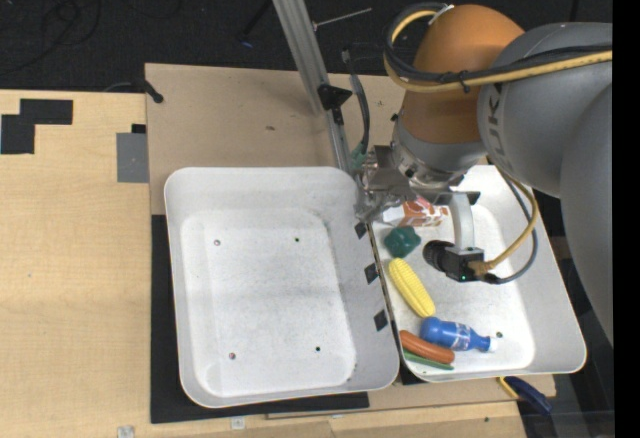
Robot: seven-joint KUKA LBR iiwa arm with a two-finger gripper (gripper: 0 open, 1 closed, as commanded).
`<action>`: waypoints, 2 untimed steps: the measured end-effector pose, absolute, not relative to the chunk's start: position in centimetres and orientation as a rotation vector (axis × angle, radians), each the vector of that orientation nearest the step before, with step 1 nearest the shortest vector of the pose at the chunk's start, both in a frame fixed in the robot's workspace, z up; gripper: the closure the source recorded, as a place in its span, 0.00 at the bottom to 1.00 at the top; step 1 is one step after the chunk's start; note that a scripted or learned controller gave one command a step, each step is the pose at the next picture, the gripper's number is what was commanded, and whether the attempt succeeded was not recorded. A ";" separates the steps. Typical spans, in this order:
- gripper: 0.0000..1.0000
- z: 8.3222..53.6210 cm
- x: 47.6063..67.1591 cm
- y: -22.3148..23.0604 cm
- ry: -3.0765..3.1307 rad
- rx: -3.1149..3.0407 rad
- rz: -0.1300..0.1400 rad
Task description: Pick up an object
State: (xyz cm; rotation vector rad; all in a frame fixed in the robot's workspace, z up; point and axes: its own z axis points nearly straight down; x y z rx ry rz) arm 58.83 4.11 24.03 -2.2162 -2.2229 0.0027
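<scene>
My gripper (378,208) hangs low over the near-left corner of the right bin (545,346), close to the wall between the two bins. Under the arm's wrist a red and white item (425,214) peeks out, partly hidden. A dark green object (402,242) lies just below the gripper. Toward the front lie a yellow corn cob (411,287), a blue bottle (455,335) and an orange and red sausage-shaped piece (427,349). I see nothing clearly between the fingers.
The left bin (262,286) sits beside the right one, bare white floor showing. A slanted metal rail (300,36) rises behind the bins. A black fitting (455,261) on the arm's cable hangs over the right bin.
</scene>
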 end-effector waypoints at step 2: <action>0.00 23.5 59.7 8.6 -2.223 -2.217 0.005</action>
